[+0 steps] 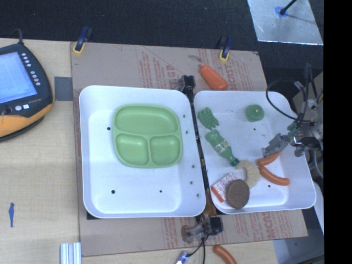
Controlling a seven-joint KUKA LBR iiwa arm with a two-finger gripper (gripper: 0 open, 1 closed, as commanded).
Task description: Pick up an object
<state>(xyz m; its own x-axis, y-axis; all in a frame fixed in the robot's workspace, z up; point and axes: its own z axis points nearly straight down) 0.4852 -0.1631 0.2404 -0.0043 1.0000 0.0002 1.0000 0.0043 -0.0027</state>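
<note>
White plastic is catching the light in both bins. Nearest me in the right bin, a brown disc is lying beside a red-and-white packet, with a pale, ridged piece just behind them. To their right two sausages are sitting near each other: one lying flat, the other angled up toward the gripper, which is hanging low over the bin's right side. Whether it is gaping or pinched I cannot tell; the metal is too small and dark against the arm.

The upper sausage is looking like the likeliest pick, since the gripper is just beside or touching its end. I am judging it to be light, smooth toy plastic, probably stiff and a little slippery, so a grip across the middle of its narrow width would be safer than one at the rounded tip, where it could squirt out.

Further back, a green bottle is lying slantwise, a green ridged toy beyond it, and a small green round thing near the far wall. In the left bin a green divided plate is resting. Past the bins, a carrot is lying on the board.
</note>
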